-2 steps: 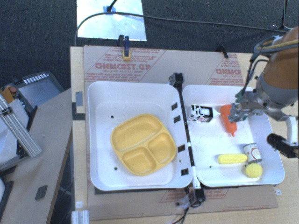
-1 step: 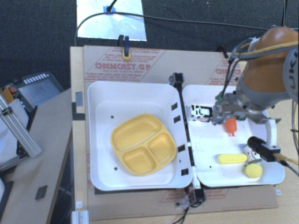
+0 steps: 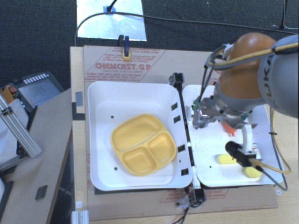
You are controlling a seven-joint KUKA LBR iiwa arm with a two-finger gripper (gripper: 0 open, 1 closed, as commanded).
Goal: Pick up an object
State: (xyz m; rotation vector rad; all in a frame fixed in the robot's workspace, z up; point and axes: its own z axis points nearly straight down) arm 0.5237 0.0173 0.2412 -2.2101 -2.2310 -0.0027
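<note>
My gripper (image 3: 200, 119) hangs low over the left part of the right bin (image 3: 208, 171), under the grey wrist and orange band. A small orange object (image 3: 230, 129) lies just right of it, partly hidden by the arm. Two yellow pieces rest near the bin's front: one (image 3: 226, 159) mid-front and one (image 3: 252, 172) at the front right corner. I see nothing held in the gripper.
The left bin (image 3: 100, 125) holds a yellow divided plate (image 3: 142, 143) with three compartments. A black divider with clips (image 3: 182, 125) runs between the bins. A cardboard sheet (image 3: 124, 64) lies behind them, and grey equipment (image 3: 35, 92) stands at the far left.
</note>
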